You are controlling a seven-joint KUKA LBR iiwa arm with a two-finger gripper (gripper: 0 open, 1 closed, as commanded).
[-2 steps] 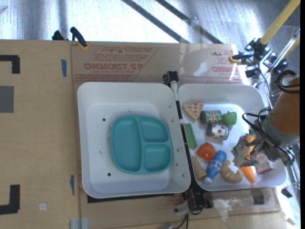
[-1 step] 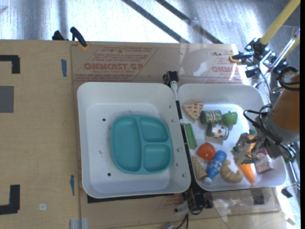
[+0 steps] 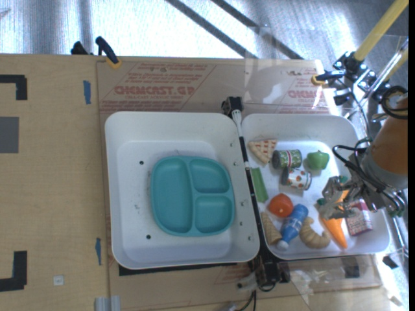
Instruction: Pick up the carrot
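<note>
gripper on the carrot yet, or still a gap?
Cannot tell. In the camera view the gripper overlaps the carrot's top end, hiding any contact or gap.

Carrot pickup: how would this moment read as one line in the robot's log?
task: pick up carrot | end effector: over right bin, just above carrot | carrot: lying in bin, beside croissant | teal tray: left bin

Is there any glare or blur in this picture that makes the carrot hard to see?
In the camera view, the carrot is clearly lit in the right bin; the gripper just above its top looks soft and cluttered; strong white glare washes out the clear sheet behind the bins.
</note>
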